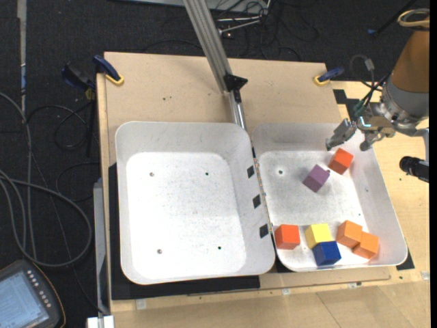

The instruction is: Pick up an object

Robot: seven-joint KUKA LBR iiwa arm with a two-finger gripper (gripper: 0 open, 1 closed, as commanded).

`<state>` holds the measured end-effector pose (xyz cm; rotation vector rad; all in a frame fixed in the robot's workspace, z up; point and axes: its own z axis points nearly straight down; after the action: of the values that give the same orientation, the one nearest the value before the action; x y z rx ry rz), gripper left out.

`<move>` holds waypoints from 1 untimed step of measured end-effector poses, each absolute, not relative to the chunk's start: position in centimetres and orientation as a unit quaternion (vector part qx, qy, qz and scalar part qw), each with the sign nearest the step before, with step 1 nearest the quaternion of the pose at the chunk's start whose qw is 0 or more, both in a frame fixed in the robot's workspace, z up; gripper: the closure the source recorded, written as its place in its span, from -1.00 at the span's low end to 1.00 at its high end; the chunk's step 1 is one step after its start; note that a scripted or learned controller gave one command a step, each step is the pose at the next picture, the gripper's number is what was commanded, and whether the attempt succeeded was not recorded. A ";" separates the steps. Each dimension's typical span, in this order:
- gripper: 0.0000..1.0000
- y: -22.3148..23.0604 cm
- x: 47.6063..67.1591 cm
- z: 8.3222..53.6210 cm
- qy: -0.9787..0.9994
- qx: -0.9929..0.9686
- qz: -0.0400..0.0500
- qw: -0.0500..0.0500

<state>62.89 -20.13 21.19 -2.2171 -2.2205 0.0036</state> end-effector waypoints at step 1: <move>-1.00 -20.1 63.0 21.5 -0.708 -0.706 0.000 0.000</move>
<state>63.00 -20.11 21.51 -2.2179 -2.2259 0.0010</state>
